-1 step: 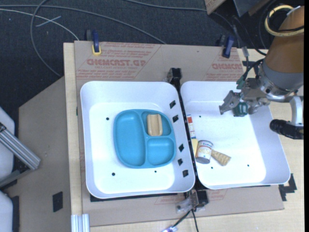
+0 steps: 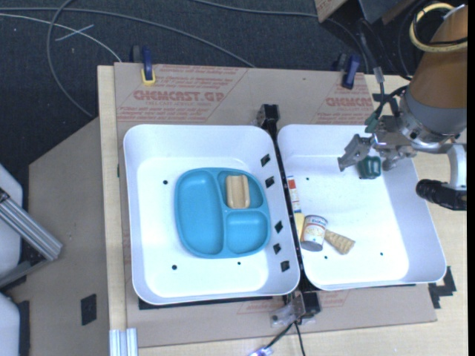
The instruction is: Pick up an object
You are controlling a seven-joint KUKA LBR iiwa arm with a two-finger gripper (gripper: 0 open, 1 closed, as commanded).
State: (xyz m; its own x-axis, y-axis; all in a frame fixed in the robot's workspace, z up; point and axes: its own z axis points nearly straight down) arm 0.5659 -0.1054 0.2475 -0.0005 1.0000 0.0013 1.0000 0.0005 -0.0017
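1. The blue divided plate (image 2: 220, 212) lies in the middle of the left bin (image 2: 141, 199) and serves as the landmark here.
2. A tan, oblong block (image 2: 237, 191) rests in the plate's upper right compartment.
3. To the right of the plate, past the black clips joining the bins, a small can (image 2: 313, 233) lies on its side in the right bin (image 2: 415, 221), near that bin's left wall.
4. A tan cracker-like piece (image 2: 340, 242) lies just beside the can, on the side away from the plate.
5. Further right of the plate and higher in the view, the tool (image 2: 369, 162) hangs over the right bin's upper part, with a dark green object (image 2: 369, 168) at its tip; whether its fingers are spread or closed on that object cannot be told.
6. The bins sit on a worktop (image 2: 185, 87) of brown board.
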